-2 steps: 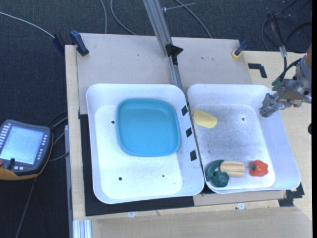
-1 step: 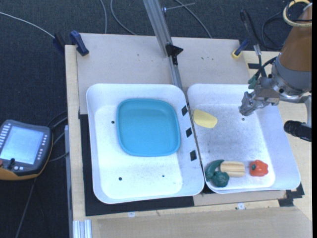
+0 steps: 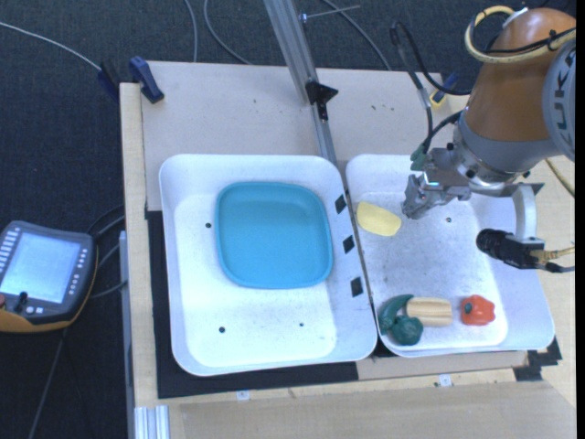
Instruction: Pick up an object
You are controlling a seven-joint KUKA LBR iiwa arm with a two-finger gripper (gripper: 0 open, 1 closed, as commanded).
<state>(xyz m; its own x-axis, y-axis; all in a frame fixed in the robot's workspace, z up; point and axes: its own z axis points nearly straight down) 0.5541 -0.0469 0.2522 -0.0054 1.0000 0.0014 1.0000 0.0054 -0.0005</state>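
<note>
Bench (image 3: 247, 108) is a pale tan board, sitting on dark speckled carpet (image 3: 55, 108) with thin cables (image 3: 183, 7) looped across it at the top. A blue clamp (image 3: 144, 78) grips the bench's far-left corner; a grey metal pole (image 3: 297, 58) runs diagonally down to the seam between the two bins. Teach pendant (image 3: 41, 274) with a lit screen lies on the floor off the bench's left edge. Left bin (image 3: 183, 337) holds a turquoise square plate (image 3: 273, 234) near its middle, rest is bare white with a few dark specks. Right bin (image 3: 526, 327) holds a yellow piece (image 3: 377, 219) at its far-left corner, and along its near edge a row: green item (image 3: 399, 319), tan cylinder (image 3: 430, 312) touching it, red tomato-like piece (image 3: 476, 310) just beside that. Arm (image 3: 521, 80) is in from the right, gripper (image 3: 422, 196) over the far part of the right bin, just beside the yellow piece and right of it; nothing visibly between the fingers, and can't tell if they're spread or closed from this angle. Black cylindrical fitting (image 3: 503, 245) hangs off the wrist over the bin's right side. Only legible writing: partial white letters on the arm's grey housing at the right edge, looks like "KU".
</note>
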